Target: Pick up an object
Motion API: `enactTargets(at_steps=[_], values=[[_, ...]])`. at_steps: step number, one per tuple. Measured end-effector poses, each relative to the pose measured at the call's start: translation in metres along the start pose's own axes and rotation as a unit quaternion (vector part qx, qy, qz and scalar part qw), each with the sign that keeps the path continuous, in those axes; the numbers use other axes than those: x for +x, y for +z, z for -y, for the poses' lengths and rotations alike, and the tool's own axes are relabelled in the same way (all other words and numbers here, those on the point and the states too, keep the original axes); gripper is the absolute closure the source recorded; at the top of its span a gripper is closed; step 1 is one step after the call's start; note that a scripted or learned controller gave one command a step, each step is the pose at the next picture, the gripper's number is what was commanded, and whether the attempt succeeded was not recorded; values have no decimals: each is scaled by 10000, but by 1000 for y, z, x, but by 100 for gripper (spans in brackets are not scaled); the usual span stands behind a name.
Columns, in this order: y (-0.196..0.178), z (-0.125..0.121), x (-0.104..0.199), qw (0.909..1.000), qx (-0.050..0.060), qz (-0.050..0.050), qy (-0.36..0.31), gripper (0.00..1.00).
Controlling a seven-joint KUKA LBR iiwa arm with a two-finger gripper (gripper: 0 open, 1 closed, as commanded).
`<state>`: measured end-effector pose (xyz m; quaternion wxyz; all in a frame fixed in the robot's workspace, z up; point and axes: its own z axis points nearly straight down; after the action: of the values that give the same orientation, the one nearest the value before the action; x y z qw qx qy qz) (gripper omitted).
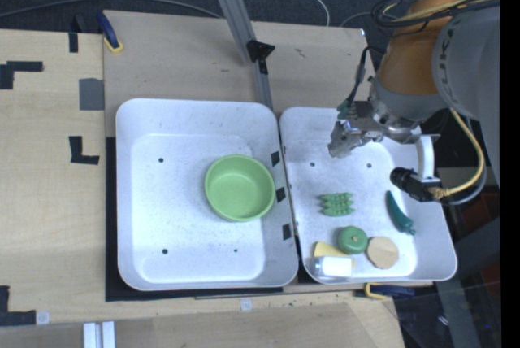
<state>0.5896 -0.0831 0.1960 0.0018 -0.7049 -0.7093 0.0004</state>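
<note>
My gripper [341, 143] hangs over the upper part of the right bin [313, 127], its fingers pointing down and to the left. Nothing shows between them. Below it in the same bin lie a green pea-pod toy [335, 204], a round green piece [353, 239], a tan disc [383, 252], a yellow and white block [331, 258] and a teal curved piece [400, 213]. The pea pod sits roughly 75 pixels under the fingertips. A green bowl [239, 188] stands in the left bin [154, 143].
A grey metal pole [236, 9] slants across the bench behind the bins. A black cable connector [410, 182] hangs by the arm's wrist over the right bin's right side. Wooden bench surface [49, 200] lies to the left.
</note>
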Motion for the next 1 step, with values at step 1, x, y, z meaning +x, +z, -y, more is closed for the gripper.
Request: enactTargets(at_steps=[1], values=[[1, -2, 57, 10000, -4, -1, -7, 100]])
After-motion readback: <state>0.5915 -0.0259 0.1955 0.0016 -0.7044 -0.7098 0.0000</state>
